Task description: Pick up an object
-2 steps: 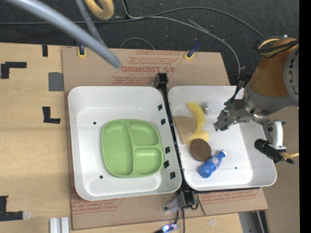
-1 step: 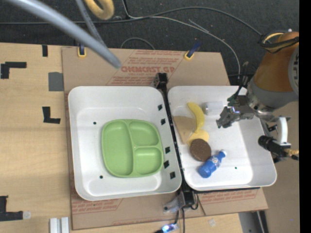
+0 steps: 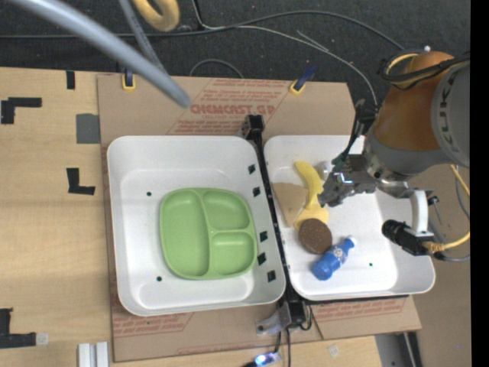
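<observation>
One banana (image 3: pixel 308 186) lies in the right bin (image 3: pixel 405 277), its long axis running from the far end down toward the near side, lower end touching one brown round object (image 3: pixel 314 235). One blue bottle (image 3: pixel 333 259) lies tilted nearby. The gripper (image 3: pixel 336 187) hovers just beside the banana; whether its fingers are apart cannot be told. One green divided plate (image 3: pixel 208 232) sits in the left bin (image 3: pixel 130 174).

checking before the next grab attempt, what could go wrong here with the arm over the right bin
1. The banana, brown round object and tan piece lie bunched together, so the gripper might nudge or catch a neighbour instead of one item.
2. The blue bottle lies on its side and could roll if bumped.
3. The gripper sits near the right bin items at a slant; a descent may land on the banana's curved edge and slip off.
</observation>
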Tool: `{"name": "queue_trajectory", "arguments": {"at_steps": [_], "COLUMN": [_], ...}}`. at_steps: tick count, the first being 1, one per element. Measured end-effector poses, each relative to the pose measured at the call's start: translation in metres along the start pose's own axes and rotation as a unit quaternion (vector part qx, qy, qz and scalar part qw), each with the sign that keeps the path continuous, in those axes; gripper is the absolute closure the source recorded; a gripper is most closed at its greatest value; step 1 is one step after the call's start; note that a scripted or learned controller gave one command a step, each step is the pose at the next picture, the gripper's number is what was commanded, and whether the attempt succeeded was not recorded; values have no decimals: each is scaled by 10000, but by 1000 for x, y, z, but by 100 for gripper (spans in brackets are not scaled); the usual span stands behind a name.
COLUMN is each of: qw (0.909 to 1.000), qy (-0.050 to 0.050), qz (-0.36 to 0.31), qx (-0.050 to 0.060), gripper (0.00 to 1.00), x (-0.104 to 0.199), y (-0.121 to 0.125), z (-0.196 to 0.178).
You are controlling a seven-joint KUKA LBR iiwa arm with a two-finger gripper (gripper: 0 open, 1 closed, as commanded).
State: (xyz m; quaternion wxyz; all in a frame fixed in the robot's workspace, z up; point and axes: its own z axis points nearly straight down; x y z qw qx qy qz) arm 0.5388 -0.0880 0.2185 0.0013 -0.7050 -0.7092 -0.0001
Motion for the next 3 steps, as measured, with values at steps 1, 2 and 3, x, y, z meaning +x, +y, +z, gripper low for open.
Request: {"name": "queue_trajectory", "arguments": {"at_steps": [1,2,3], "qw": [10000,10000,10000], "qy": [-6,-8,-12], "qz": [6,3,12], "qx": [-2,8,9], "gripper": [100,100,100], "x": [56,110,157], "y": [-5,-16,-18], "z": [-11,1,7]}}
